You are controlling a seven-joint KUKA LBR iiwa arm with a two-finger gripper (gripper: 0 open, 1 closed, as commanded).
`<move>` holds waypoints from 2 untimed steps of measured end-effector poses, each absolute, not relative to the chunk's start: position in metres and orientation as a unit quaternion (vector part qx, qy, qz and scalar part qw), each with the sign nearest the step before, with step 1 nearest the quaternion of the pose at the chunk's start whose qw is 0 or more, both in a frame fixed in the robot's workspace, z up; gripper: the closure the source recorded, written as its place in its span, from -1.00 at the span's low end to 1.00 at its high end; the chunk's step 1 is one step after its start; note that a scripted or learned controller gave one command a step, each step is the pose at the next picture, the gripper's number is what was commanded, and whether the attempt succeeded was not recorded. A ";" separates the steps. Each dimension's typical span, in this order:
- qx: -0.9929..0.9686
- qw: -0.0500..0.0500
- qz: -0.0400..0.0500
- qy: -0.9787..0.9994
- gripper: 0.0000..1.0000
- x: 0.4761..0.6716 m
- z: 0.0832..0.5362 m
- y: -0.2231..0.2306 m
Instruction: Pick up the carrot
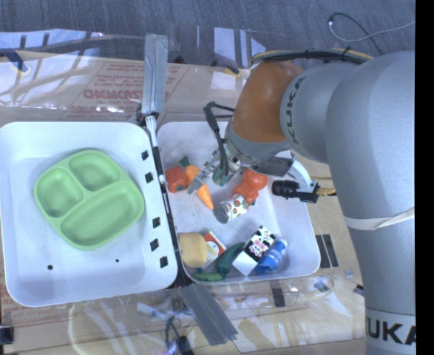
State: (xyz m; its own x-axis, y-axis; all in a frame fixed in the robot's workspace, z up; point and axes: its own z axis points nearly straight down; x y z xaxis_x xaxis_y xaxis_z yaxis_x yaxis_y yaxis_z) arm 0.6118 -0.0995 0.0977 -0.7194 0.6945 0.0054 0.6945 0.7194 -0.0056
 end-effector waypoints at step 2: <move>-0.280 0.001 0.001 -0.960 1.00 0.610 0.242 0.012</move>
